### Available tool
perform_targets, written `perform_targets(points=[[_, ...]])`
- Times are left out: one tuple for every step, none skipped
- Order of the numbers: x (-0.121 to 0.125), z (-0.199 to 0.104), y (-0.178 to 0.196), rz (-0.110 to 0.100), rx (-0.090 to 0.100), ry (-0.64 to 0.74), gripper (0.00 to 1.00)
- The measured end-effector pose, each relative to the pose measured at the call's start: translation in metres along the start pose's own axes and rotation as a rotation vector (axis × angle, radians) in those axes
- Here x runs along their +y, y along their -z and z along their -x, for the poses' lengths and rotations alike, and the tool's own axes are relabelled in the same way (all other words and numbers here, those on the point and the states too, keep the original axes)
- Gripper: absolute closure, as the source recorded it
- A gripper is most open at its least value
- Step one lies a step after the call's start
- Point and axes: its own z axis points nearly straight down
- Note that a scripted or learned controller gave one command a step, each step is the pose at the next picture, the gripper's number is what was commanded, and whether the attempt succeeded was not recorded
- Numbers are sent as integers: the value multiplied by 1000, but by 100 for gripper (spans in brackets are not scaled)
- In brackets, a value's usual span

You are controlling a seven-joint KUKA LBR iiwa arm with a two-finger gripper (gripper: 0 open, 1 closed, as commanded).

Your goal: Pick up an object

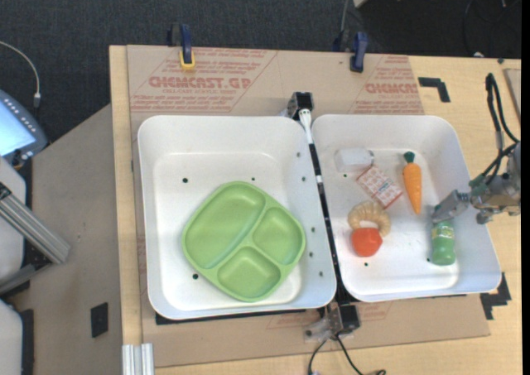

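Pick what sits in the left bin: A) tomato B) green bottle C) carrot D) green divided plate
D: the green plate lies alone in the left bin, while the carrot, bottle and tomato are all in the right bin.
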Motion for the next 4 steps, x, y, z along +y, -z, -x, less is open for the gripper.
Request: perform_targets(points=[[3,-1,6,13,-4,4,0],[-3,-1,-38,8,-1,4,0],[4,7,-90,8,0,4,0],[5,4,-101,10,3,7,0]])
